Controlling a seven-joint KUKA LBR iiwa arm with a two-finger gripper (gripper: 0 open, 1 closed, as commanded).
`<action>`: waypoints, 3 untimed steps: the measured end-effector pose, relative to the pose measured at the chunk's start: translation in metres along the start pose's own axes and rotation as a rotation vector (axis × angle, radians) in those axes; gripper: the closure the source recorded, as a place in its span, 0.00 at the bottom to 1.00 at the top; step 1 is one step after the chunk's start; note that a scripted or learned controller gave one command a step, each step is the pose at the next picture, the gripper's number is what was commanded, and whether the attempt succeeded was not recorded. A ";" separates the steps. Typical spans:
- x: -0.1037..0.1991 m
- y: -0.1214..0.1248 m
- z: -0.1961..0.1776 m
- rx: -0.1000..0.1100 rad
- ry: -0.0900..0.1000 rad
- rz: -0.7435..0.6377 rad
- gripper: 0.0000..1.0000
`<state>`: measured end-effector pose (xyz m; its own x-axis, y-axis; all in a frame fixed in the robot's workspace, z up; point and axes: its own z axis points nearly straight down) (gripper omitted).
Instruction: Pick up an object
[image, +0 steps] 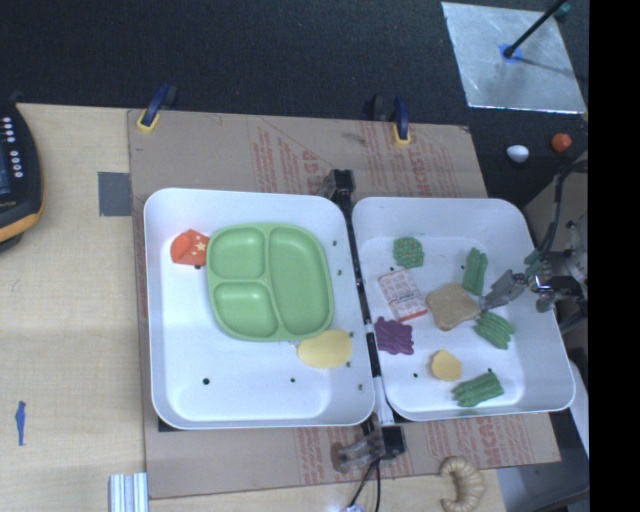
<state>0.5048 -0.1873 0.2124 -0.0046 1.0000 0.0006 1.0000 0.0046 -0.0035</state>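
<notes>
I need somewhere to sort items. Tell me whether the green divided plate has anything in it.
Empty: all three compartments of the green divided plate show bare green.

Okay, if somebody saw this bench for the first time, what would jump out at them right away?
Probably the big green divided plate in the left bin, with a red item at its upper-left edge and a yellow piece just below it. Next, the right bin scattered with small toy foods, where the end effector sits beside a tan slice.
</notes>
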 end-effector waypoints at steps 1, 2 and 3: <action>0.001 0.026 0.122 -0.006 -0.004 -0.004 0.00; -0.002 0.028 0.103 -0.014 -0.008 -0.002 1.00; -0.003 0.027 0.093 -0.010 -0.009 -0.004 1.00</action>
<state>0.5318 -0.1901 0.1189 -0.0087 0.9999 -0.0085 0.9999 0.0088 0.0067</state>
